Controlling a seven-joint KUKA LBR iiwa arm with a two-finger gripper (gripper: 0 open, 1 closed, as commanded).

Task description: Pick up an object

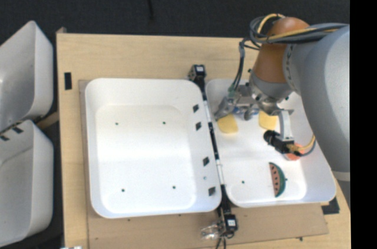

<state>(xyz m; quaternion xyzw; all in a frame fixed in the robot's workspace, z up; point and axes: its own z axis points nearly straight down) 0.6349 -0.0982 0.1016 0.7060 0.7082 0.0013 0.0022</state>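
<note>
Hovering over right shallow white bin, gripper sat just up-right of pale yellow soft block, nearest obj; open/closed state couldn't tell.

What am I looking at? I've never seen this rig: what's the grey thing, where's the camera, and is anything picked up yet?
One camera, fixed above the bench, looks down at a slant. The grey machine with the orange band is a robot arm reaching in from the view's right; its gripper hangs low over the right-hand bin. In that bin lie a yellow block just below the gripper, a second yellow block beside the wrist, and a toy watermelon slice nearer the front. The left-hand bin sits alongside. Nothing is visibly held, so count nothing as picked up yet.
</note>
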